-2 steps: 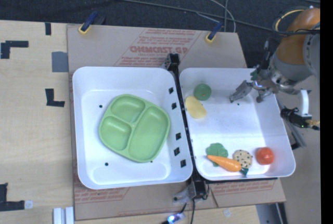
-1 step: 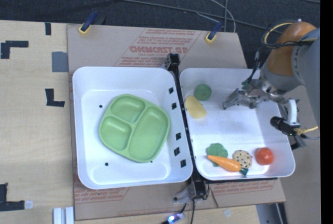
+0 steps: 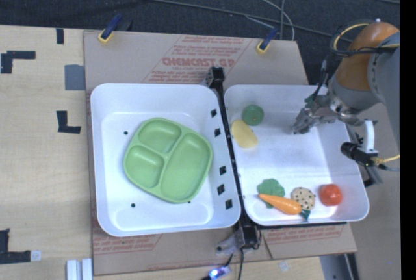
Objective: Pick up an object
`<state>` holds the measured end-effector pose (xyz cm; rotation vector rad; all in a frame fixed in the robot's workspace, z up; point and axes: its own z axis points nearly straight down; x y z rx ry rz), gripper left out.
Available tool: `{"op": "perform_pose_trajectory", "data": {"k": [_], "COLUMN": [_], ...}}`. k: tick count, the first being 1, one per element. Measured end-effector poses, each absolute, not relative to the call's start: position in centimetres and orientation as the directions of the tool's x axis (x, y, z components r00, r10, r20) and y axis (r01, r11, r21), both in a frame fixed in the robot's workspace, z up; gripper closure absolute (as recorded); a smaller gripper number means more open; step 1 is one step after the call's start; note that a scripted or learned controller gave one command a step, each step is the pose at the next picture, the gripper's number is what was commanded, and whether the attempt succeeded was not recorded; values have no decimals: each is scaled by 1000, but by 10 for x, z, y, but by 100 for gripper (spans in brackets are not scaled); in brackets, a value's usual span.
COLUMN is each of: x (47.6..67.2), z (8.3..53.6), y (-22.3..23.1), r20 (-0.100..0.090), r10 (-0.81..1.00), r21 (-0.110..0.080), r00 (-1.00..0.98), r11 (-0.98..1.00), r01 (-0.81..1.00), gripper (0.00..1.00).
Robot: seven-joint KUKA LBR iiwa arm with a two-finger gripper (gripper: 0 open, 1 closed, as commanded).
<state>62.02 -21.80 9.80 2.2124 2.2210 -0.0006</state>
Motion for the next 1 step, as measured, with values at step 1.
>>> {"op": "perform_pose_trajectory", "data": {"k": [1], "x": [620], "z": [141], "y": [-216], "r20": [-1], "r10": [1000], "r21": [3], "r00": [-1], "r11": [1], "r01": [1000], "gripper": [100]}}
